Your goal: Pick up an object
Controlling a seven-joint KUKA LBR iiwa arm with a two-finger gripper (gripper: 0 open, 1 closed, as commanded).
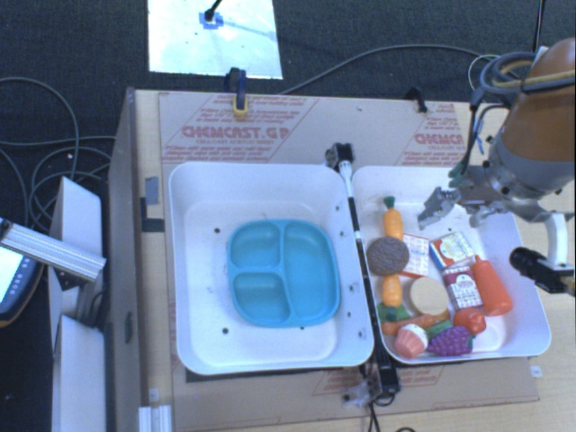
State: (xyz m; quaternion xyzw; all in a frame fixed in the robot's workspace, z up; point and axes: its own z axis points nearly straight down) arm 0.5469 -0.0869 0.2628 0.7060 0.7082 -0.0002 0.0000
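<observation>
The right bin (531, 331) holds several toy foods. Among them are an orange carrot (391, 219), a brown round patty (388, 256), a small red and blue box (452, 248), a red carton (463, 288), an orange sausage shape (491, 286), a beige disc (426, 297) and purple grapes (453, 340). My gripper (438, 205) hangs over the back of this bin, above bare floor to the right of the carrot. Its fingers look spread, with nothing between them.
A blue divided plate (283, 273) lies in the left bin (207, 196). A black clamp (342, 156) sits on the ridge between the bins. Cables (54, 133) trail on the dark floor at the left.
</observation>
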